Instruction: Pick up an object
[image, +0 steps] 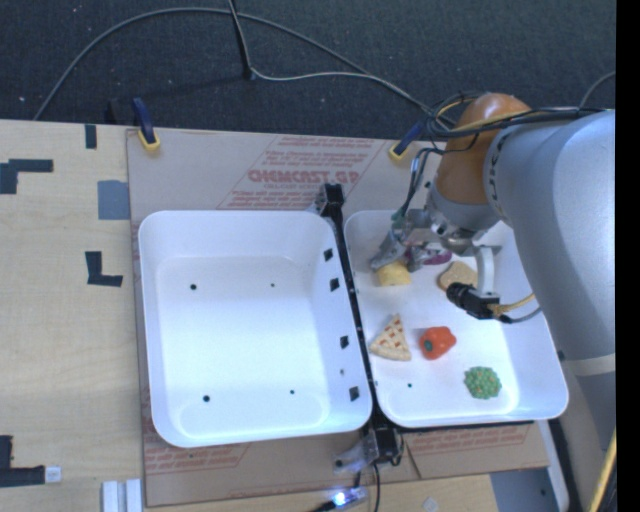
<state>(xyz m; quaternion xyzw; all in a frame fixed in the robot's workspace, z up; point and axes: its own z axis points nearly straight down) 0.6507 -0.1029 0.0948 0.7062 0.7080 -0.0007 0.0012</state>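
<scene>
Pincer low in right bin, yellow piece just beneath (touching)

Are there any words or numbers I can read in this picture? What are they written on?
Red printed lettering on the brown cardboard sheet under the white bins: too blurred to read; it seems to stand upside down.
More red print on the cardboard's bottom edge, near the right: too small to read.
No words or numbers that I can make out on the bins, the toy foods, or the arm.
</scene>
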